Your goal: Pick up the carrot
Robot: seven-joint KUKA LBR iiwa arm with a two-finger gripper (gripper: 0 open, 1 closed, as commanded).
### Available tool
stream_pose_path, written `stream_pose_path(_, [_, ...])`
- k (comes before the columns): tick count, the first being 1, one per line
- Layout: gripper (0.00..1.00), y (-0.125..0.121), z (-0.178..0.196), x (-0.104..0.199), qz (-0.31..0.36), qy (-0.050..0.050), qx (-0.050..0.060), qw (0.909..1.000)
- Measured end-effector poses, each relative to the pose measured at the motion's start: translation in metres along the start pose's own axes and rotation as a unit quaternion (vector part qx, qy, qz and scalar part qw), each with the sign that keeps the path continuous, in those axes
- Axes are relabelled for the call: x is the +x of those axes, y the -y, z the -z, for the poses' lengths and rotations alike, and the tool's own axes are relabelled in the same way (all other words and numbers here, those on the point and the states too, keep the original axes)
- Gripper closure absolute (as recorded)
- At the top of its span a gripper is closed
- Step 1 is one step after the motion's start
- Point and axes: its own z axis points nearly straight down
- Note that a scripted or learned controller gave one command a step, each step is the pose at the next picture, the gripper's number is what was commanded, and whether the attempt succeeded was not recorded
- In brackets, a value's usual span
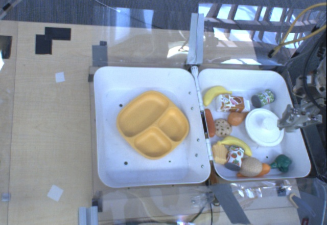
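1. Carrot point(263, 169): lay in the right bin point(299, 160), near its front edge, orange body running toward the bin's front right corner, green leafy top point(281, 162) at that end. Its inner end was tucked under a tan potato-like piece point(249, 166), touching it.
2. Handling, judged: a small toy, likely light, stiff and smooth, so liable to slip or roll. Best hold would be across the exposed orange body, between potato and leaves.
3. Gripper point(287, 120): hung over the right bin's right side, beside a white bowl point(263, 127), well apart from the carrot. Nothing was seen in it; whether it was spread or pressed together could not be told.
4. Neighbours: bananas point(216, 93), cookie point(222, 127), small cartons point(231, 102).
5. Left bin point(107, 116): held a yellow divided plate point(152, 124).
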Motion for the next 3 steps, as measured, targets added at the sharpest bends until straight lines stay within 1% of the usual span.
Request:
stream_pose_path(1, [1.0, 0.063, 0.039, 0.032, 0.05, 0.001, -0.004, 0.9988])
stream_pose_path(2, [1.0, 0.04, -0.029, 0.055, 0.162, 0.002, -0.008, 0.9868])
stream_pose_path(3, [1.0, 0.0, -0.184, 0.026, 0.256, 0.005, -0.014, 0.9666])
